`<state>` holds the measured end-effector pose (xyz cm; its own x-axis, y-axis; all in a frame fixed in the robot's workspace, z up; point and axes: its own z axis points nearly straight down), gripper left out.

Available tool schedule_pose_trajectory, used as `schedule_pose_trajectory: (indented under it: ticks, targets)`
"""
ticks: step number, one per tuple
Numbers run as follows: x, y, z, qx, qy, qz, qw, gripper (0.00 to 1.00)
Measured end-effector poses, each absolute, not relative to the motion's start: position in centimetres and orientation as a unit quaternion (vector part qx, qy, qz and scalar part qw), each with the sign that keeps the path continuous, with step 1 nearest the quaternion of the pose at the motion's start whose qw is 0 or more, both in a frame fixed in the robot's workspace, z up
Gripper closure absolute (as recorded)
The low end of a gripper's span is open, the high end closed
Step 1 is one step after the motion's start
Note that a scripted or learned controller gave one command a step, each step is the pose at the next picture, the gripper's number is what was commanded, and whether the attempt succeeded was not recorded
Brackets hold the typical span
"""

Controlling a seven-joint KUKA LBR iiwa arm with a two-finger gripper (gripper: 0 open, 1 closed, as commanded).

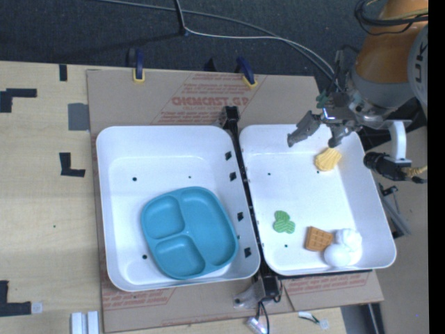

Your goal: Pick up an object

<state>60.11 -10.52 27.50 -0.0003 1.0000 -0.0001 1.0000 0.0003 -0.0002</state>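
1. The table (42,207) carried a cardboard sheet (201,99), and two shallow white bins stood on it side by side.
2. The left bin (118,148) held a blue divided plate (188,232). The plate lay flat in the near half of the bin, with its three compartments facing up.
3. A black divider strip (240,179) ran between the two bins, touching both rims.
4. The right bin (292,179) held four small objects:
   - a green leaf-shaped piece (283,223) near the middle of the floor;
   - an orange waffle-like square (318,239) toward the near right corner;
   - a white rounded object (343,248) just beside that square, touching it or nearly so;
   - a yellow ridged piece (327,159) near the far right wall, well apart from the other three.
5. The gripper (320,133) hung over the far right part of the right bin. Its jaws stood wide apart with nothing between them.
6. The yellow ridged piece lay just below the right-hand finger (338,135); whether they touched could not be told.
7. The grey arm with its orange band (389,47) reached in from the right.
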Motion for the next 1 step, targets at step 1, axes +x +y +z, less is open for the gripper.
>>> schedule_pose_trajectory:
  ticks: [1]
  targets:
    - [51.89,-12.34,19.93,-0.708,-0.706,0.0028,0.003,0.0]
